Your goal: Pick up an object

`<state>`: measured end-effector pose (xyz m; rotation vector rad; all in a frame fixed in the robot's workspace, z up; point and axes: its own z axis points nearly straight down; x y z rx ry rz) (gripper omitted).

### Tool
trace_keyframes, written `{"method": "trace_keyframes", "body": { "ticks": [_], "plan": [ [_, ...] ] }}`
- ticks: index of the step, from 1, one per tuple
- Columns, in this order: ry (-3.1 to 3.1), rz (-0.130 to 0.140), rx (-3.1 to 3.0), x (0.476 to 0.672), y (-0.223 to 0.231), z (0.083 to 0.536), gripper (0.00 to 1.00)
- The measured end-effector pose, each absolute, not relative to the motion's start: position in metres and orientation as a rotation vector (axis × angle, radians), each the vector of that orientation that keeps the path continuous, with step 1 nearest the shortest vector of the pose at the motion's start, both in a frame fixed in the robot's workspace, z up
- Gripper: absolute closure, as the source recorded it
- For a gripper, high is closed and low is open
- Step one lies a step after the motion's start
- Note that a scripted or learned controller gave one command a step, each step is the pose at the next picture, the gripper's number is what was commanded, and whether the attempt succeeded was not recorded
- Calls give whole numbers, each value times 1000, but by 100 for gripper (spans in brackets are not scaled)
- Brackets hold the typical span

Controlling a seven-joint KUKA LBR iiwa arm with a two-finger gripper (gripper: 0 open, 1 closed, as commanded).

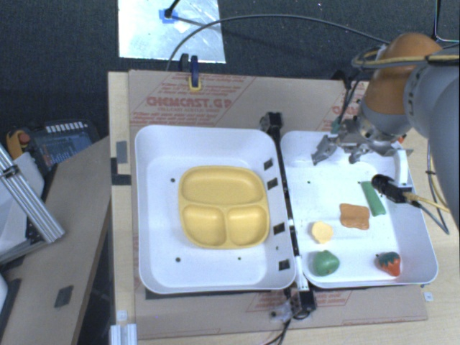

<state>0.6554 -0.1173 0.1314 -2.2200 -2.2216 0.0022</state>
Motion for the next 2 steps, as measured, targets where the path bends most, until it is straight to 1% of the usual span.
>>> {"method": "trace_keyframes", "body": {
  "ticks": [1, 2],
  "plan": [
    [-2222, 2, -2219, 655, -117, 82, 0],
    [-2226, -5, -2223, 657, -117, 97, 100]
  ]
}}
